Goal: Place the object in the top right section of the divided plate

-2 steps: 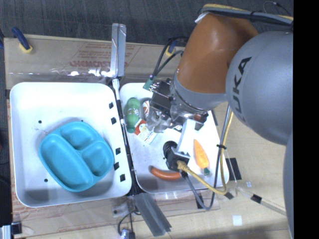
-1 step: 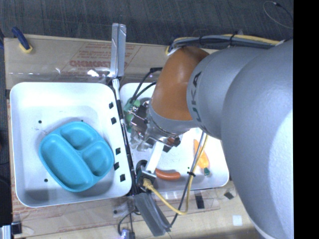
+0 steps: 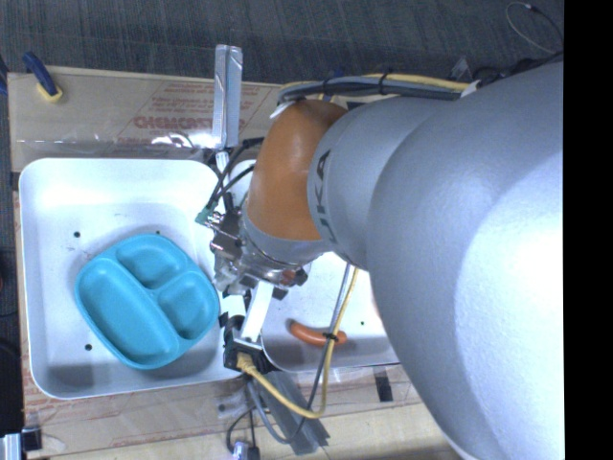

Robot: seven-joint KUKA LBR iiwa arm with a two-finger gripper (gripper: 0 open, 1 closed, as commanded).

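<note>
A shallow white left bin point(image 3: 57, 209) on the tabletop point(image 3: 144, 103) holds a turquoise plastic divided plate point(image 3: 124, 314), set askew toward the bin's near right corner, with all three sections bare. Over the lip between the two bins hangs the grey arm's end effector point(image 3: 251, 274); whether it is apart or together cannot be told, as the wrist hides it. The likely object, a short orange-red sausage-shaped piece point(image 3: 308, 333), lies on the floor of the shallow white right bin point(image 3: 369, 345) near its front edge, apart from the end effector and not in its grasp. The risks look plain. With the plate rotated, its two small sections sit close together, so a drop could land in the wrong one. The rounded piece could also roll away during a pinch, or slip while crossing the bin walls.
</note>
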